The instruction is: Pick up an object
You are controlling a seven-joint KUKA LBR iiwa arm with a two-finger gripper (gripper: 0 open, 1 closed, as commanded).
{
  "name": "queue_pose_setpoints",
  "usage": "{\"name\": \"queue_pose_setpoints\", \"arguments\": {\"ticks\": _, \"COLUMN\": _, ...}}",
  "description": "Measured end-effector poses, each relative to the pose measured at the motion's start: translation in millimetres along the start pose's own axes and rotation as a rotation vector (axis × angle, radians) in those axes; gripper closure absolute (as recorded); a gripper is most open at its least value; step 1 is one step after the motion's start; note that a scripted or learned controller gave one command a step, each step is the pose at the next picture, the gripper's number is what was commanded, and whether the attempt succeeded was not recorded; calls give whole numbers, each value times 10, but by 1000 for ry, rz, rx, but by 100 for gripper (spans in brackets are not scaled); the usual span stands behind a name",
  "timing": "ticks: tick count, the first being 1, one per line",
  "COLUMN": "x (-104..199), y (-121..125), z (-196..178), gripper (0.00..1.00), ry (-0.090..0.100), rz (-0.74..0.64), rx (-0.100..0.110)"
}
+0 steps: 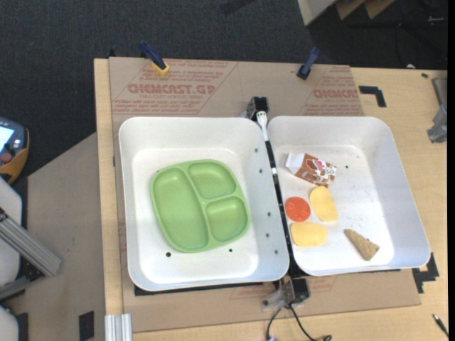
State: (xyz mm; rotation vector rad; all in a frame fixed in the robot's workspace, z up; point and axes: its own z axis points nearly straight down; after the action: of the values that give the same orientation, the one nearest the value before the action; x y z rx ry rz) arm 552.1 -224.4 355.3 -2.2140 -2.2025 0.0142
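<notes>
Left bin (135, 190) and right bin (398, 183): white plastic, smooth, faint sheen. Green divided plate (200, 204): matt plastic, smooth. Tabletop (213, 84): brown cardboard sheet, matt, red print. Snack packet (311, 168): glossy printed wrapper. Two yellow pieces (323, 204) (308, 234) and the orange-red disc (297, 208): smooth, plastic-looking. Tan wedge (362, 244): rough, dull. Floor (64, 34): dark, coarse carpet-like texture.

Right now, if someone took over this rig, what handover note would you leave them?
Gripper: at the view's right edge, outside the bins; fingers not readable.
Left bin: green divided plate.
Right bin: snack packet, orange-red disc, two yellow pieces, tan wedge.
Done: nothing picked up.
Left: choose an object, grasp it, lift it.
</notes>
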Motion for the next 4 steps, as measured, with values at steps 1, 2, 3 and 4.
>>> {"name": "queue_pose_setpoints", "arguments": {"ticks": 1, "x": 612, "y": 266, "z": -1914, "gripper": 100, "ry": -13, "rz": -12, "rx": -43}}
{"name": "queue_pose_setpoints", "arguments": {"ticks": 2, "x": -11, "y": 835, "z": -1811, "gripper": 100, "ry": -12, "rz": -2, "rx": -25}}
{"name": "queue_pose_setpoints", "arguments": {"ticks": 3, "x": 12, "y": 407, "z": 650, "gripper": 100, "ry": -1, "rz": -3, "rx": -2}}
{"name": "queue_pose_setpoints", "arguments": {"ticks": 4, "x": 597, "y": 157, "z": -1079, "gripper": 100, "ry": -11, "rz": -12, "rx": -41}}
